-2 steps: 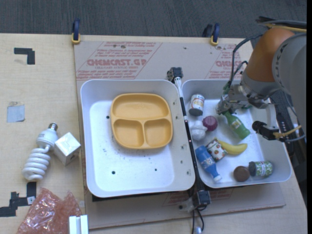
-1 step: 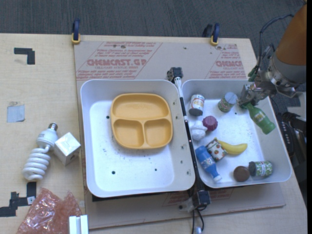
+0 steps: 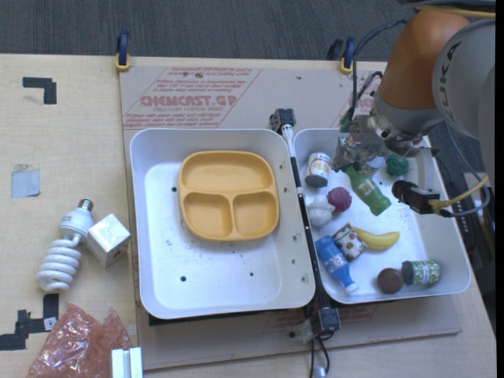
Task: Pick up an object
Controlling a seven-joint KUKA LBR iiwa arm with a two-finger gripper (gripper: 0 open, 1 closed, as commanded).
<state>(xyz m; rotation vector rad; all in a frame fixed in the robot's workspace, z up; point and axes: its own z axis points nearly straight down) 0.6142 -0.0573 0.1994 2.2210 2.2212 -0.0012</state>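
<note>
Look to the right bin [image 3: 449, 278], where the gripper [image 3: 356, 154] hangs over the back half, directly above the upper end of a green bottle [image 3: 370, 191]. That bottle is smooth glossy plastic, bright green, slim and cylindrical; it lies flat on the bin floor with its long axis on a diagonal, the narrow end under the gripper toward the back left and the broader end toward the front right. You cannot tell from this angle whether the jaws are apart or together, nor whether they touch the bottle, since the wrist hardware and cables crowd that spot. Just left of the gripper you have a small can [image 3: 319, 168] with a pale label, tipped on its side, and below it a dark red round ball [image 3: 339, 199] beside a lumpy white object [image 3: 319, 209]. A teal piece [image 3: 397, 164] sits just right of the gripper. Toward the front lie a curved yellow banana [image 3: 378, 239], a blue bottle [image 3: 333, 262] with a white cap pointing front right, a small printed packet [image 3: 348, 242], a brown rounded lump [image 3: 389, 280] and a green-labelled jar [image 3: 421, 272] on its side. The left bin [image 3: 150, 235] holds a matte yellow-orange divided plate [image 3: 228, 194] with three compartments.
</note>
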